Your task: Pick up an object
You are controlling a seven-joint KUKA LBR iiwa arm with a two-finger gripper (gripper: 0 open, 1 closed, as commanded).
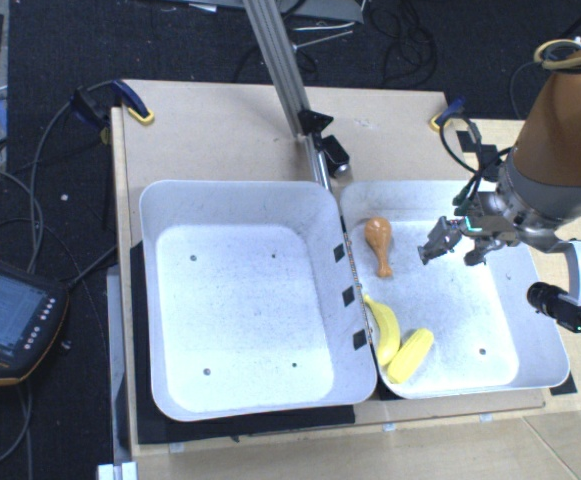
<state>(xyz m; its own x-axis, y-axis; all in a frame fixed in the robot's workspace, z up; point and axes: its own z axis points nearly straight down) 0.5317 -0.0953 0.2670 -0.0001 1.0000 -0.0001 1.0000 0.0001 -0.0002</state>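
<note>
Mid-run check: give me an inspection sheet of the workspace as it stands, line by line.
Surface: wooden bench bearing a left bin and a right bin, side by side.
Job's things: in the right bin, a tan drumstick-shaped toy near the top left, a banana and a yellow block touching at the lower left.
Clutter: nothing seen.
Grippers: end effector open, above the right bin, right of the drumstick toy, holding nothing.
Cables: black cables on the dark floor to the left and behind the bench.
Surroundings: teach pendant on the floor at left; slanted metal pole; clamps at the bench's far corners.
</note>
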